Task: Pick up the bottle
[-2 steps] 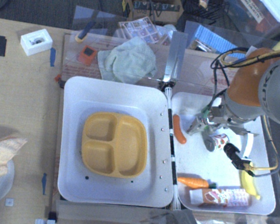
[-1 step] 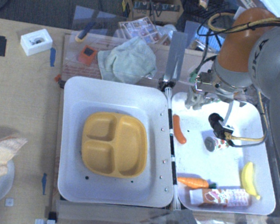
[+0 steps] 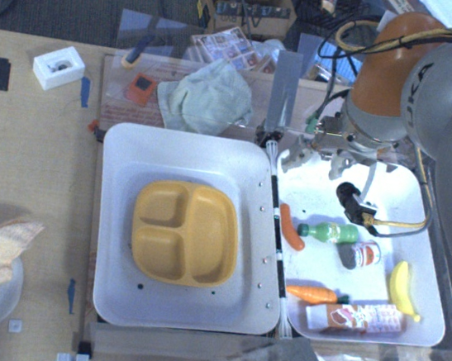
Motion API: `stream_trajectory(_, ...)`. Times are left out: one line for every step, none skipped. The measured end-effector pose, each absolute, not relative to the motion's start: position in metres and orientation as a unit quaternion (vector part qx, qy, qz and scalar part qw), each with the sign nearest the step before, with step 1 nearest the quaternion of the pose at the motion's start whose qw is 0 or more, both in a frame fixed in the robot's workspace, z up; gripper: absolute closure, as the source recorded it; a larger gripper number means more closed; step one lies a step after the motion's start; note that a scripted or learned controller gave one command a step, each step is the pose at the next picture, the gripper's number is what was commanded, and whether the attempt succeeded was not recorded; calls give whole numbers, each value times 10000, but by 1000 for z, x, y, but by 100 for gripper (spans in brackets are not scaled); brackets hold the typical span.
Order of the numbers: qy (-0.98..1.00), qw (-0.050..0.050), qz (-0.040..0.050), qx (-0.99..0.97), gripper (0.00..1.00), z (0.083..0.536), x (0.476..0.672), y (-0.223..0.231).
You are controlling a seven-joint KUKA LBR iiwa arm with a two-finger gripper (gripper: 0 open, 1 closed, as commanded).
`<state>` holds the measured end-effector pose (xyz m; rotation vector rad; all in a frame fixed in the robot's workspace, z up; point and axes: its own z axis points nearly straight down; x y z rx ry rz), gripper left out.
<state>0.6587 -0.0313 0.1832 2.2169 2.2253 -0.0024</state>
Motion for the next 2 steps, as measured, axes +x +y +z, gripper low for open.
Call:
stream_trajectory(7649,-16,-9,6441,0,183,591,-76)
stream_trajectory(7812,1,2,6243,0,93,572,-119)
